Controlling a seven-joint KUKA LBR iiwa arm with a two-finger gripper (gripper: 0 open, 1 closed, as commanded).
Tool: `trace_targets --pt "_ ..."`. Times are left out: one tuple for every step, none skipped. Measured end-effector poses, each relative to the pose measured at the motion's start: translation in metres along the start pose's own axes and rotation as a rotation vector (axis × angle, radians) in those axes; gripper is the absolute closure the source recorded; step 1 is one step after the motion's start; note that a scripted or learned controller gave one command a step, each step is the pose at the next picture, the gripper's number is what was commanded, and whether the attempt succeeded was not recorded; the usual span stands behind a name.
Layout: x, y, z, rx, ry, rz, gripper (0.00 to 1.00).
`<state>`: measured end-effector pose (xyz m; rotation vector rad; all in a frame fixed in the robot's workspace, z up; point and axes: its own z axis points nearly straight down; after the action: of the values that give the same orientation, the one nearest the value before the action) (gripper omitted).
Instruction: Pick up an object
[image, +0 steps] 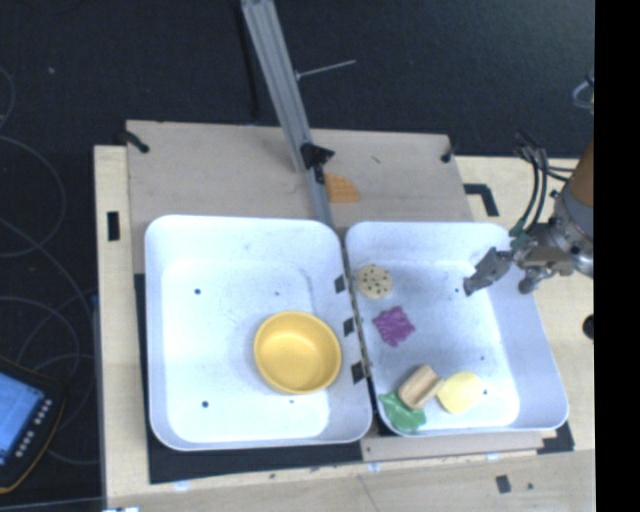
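end effector: dark two-finger end effector at right of frame, over the upper right part of the right bin; arm enters from the right edge, cables looped above it
end effector state: two dark fingers point left and down toward the bin floor; nothing visible between them; spread or pressed together, cannot tell at this angle
right bin: shallow white plastic bin on the right half of the table, holds all the small items
speckled disc: small round beige disc with dark specks, upper left of right bin, close to the divider between bins
purple piece: small crumpled purple item, just below the speckled disc, left-centre of right bin
tan block: short tan cylinder-like block, lower part of right bin, tilted
yellow lump: rounded pale yellow object, just right of the tan block, touching or nearly so
green piece: flat green item, lower left corner of right bin, partly under the tan block
clearance: all five items sit well left of or below the end effector; none in contact with it
left bin: matching shallow white bin on the left half
yellow bowl: round yellow bowl, upright, lower right area of left bin
table: light wooden table under both bins; grey metal post slants down from top centre to the gap between the bins
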<state>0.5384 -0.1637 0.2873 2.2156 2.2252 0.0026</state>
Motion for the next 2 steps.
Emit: trace_targets --pt "0.0 0.0 0.0 0.0 0.0 0.001 0.0" --pt "-0.002 0.003 0.063 0.007 -0.002 0.005 0.0"
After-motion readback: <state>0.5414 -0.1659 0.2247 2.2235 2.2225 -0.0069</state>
